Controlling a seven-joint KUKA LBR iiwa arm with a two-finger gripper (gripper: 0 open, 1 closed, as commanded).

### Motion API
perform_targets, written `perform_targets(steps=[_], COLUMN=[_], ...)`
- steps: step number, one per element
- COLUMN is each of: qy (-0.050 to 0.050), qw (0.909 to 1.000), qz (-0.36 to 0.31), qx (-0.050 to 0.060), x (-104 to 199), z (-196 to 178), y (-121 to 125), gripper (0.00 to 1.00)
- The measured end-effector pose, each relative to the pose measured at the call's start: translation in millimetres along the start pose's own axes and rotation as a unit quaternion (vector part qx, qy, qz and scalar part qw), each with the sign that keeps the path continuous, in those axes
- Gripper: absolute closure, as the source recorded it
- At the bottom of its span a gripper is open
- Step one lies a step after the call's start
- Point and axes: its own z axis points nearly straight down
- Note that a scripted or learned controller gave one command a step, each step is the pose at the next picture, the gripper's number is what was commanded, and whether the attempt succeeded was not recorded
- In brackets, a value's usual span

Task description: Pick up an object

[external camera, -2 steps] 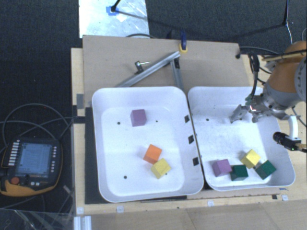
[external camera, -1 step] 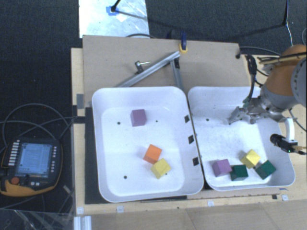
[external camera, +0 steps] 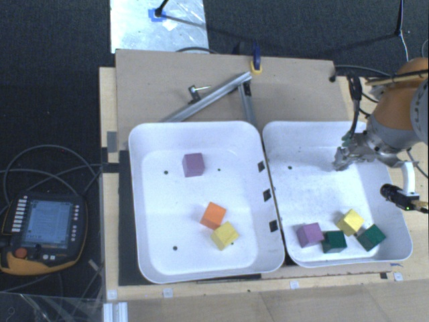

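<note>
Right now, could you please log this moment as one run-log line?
gripper: over right bin, upper part, nothing held | nearest cubes: purple cube, yellow cube | pick: not yet done

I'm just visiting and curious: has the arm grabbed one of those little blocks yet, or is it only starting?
Nothing looks picked up yet. The gripper hangs over a bare upper part of the right bin, with no block between its fingers. The purple block, two green blocks and yellow block lie at the bin's near end. Reaching and grasping remain.

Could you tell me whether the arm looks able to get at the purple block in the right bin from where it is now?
Probably yes. The gripper is over the right bin, and the purple block lies near the front wall with bare floor between. A dark green block touching it may crowd the fingers.
</note>
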Motion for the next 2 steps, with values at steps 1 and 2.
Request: perform_targets(steps=[1, 2], qy=[0.0, 0.0], qw=[1.0, 1.0], qz=[0.0, 0.0], qx=[-0.001, -0.001], x=[4, 11], z=[-61, -111], y=[10, 8], gripper=[1.0, 1.0])
